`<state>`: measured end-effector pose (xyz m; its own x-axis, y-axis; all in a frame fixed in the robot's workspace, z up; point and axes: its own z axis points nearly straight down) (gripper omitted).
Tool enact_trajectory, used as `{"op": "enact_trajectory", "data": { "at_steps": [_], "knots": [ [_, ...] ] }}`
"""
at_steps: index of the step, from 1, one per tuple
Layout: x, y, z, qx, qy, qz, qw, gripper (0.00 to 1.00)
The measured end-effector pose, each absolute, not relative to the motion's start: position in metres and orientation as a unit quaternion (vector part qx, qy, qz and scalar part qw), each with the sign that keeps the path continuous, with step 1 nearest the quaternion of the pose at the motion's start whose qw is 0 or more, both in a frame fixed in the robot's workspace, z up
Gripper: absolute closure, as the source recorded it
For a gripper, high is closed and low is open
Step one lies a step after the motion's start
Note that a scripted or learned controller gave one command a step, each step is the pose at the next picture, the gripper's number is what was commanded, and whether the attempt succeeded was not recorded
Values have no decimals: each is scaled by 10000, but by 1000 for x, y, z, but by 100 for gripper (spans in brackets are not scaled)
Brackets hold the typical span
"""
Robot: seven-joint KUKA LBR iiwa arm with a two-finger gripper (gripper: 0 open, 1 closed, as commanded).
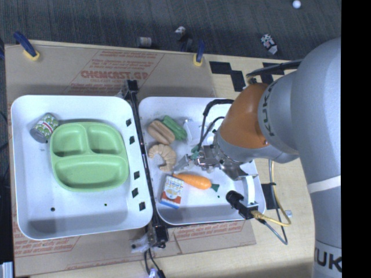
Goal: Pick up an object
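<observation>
Over the right bin (174,216) the arm (278,120) hung low, wrist masking its gripper (200,158), so the claw's opening couldn't be judged. Beneath lay five candidates: one hot dog (160,131), green piece (174,127), croissant (163,154), carrot (195,182), carton (172,190).

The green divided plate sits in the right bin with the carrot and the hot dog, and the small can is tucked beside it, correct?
Not quite. The camera view shows the green divided plate in the left bin, with the small can beside it. The carrot and the hot dog lie in the right bin.
</observation>
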<state>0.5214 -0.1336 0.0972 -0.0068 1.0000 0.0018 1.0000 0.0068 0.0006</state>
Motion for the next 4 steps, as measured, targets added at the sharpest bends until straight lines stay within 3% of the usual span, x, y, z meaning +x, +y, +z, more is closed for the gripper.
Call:
{"op": "enact_trajectory", "data": {
  "at_steps": [1, 2, 3, 4],
  "knots": [
    [521, -135, 106, -7032, -7110, 11, 10, 100],
    [484, -164, 178, -7057, -7086, 2, 1, 100],
    [476, -205, 193, -7058, -7084, 3, -1, 100],
    [477, -189, 216, -7052, -7090, -5, -9, 100]
  ]
}}
